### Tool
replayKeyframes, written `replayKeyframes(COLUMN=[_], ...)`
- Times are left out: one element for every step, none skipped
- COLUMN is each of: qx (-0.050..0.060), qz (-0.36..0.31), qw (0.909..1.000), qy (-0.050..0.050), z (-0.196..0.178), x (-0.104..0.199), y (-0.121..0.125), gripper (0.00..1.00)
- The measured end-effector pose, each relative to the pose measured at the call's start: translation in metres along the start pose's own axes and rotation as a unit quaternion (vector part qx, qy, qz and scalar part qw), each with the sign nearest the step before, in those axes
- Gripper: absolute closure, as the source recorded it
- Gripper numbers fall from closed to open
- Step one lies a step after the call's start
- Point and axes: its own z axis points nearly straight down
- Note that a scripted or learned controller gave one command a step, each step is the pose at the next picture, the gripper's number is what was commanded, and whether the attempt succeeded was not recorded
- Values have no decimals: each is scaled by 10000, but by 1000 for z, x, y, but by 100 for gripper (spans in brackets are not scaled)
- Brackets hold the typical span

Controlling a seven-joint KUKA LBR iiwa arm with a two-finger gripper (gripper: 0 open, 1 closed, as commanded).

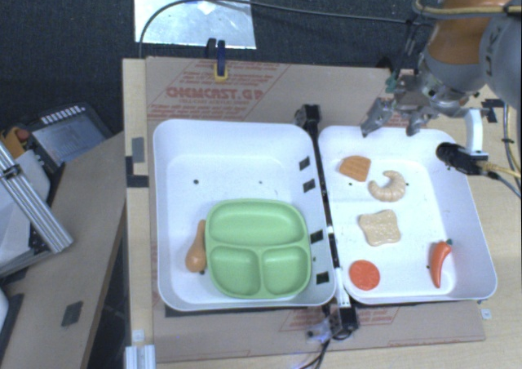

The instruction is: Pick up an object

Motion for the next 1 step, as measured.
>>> replayKeyframes(qx=[-60], qz=[-8], qw=[10000], qy=[-5], z=[-8], x=[0], y=[2], gripper=[0])
